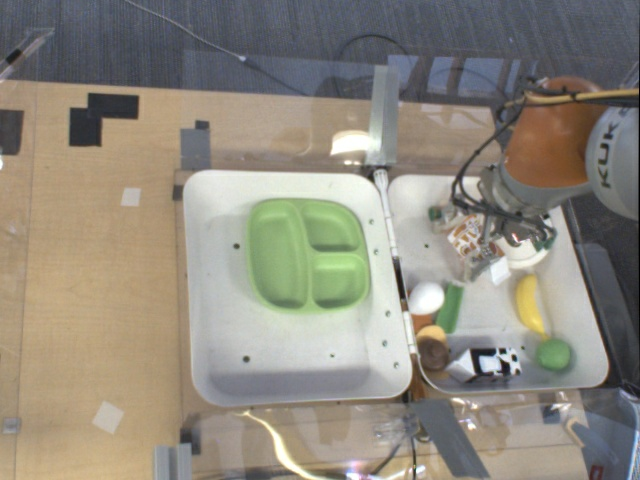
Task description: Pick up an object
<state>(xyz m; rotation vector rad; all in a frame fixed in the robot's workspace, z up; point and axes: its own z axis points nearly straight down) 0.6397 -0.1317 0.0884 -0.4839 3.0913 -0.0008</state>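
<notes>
Standing side by side on a wooden bench are two shallow white bins. Left bin: one green plate with three compartments, lying flat near the middle. Right bin: the loose objects, all gathered here. Listed from the dividing wall outward: a white egg just beside the wall; a green stick touching the egg's right side; a brown round item below the egg; a black-and-white carton along the near edge; a green ball in the near right corner; a yellow banana above the ball; a white cup above the banana; a printed packet near the bin's far left. Arm: grey with an orange band, reaching in from the right. Gripper: lowered between packet and cup; whether it is parted, closed or gripping anything cannot be told from this angle
</notes>
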